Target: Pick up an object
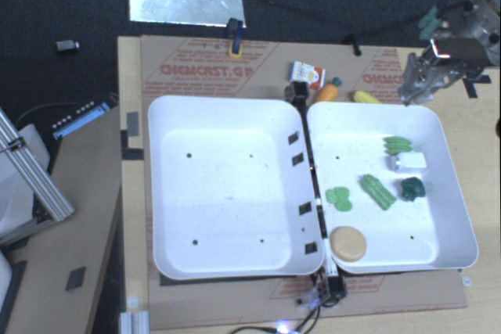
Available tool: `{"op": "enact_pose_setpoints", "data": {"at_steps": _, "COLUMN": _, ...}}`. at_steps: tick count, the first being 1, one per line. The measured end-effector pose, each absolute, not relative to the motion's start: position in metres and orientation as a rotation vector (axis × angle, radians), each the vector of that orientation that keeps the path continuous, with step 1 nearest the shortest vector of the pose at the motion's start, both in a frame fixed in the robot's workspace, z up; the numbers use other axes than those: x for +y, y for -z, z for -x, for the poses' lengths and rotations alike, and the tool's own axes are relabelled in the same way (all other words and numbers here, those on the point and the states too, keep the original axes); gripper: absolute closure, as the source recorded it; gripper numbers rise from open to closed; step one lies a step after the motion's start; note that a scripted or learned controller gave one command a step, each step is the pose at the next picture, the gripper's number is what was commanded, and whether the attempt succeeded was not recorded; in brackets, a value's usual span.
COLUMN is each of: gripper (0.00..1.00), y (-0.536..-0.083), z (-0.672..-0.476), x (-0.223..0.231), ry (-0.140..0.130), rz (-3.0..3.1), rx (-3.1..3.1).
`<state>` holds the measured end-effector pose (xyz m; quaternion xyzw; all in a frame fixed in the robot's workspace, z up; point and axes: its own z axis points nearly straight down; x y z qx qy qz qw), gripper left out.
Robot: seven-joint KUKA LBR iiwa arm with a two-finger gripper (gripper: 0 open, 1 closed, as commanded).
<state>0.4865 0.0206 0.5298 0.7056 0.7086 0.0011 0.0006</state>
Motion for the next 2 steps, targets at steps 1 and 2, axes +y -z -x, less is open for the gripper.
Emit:
{"op": "enact_pose_setpoints", "data": {"at_steps": 1, "gripper": 1.0, "y": -0.536, "z": -0.485, "x": -0.115, "ry": -0.001, "rz": -2.23, "rx": 2.203}}
{"op": "enact_pose_setpoints", "data": {"at_steps": 2, "gripper": 1.0, "y": -0.535, "z": -0.486, "x": -0.193, "ry": -0.001, "rz": -2.223, "rx": 2.212}}
